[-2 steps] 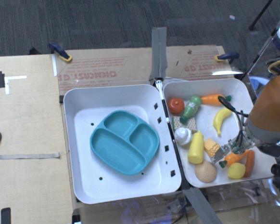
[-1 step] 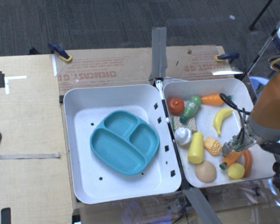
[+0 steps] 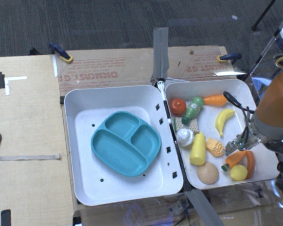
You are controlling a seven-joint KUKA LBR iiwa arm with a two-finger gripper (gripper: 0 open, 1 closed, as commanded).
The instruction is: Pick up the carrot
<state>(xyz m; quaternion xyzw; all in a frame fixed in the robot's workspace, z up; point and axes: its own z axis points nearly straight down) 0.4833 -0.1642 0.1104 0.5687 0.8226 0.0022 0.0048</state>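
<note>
Two carrots lie in the right bin (image 3: 247, 89). One orange carrot (image 3: 214, 100) rests near the far wall, beside a green vegetable (image 3: 193, 107). The other carrot (image 3: 236, 158), with a green stub at its left end, lies near the front right, between a lemon (image 3: 239, 172) and a red sausage-like piece (image 3: 251, 162). My gripper (image 3: 240, 143) hangs just above this nearer carrot, close to its upper side. The arm's orange band (image 3: 277, 102) reaches in from the right.
The right bin also holds a tomato (image 3: 178, 106), a banana (image 3: 224, 119), a yellow bottle (image 3: 198, 148), a corn piece (image 3: 215, 147), a tan egg-shaped item (image 3: 208, 173) and a silver object (image 3: 185, 137). A blue divided plate (image 3: 126, 143) lies in the left bin.
</note>
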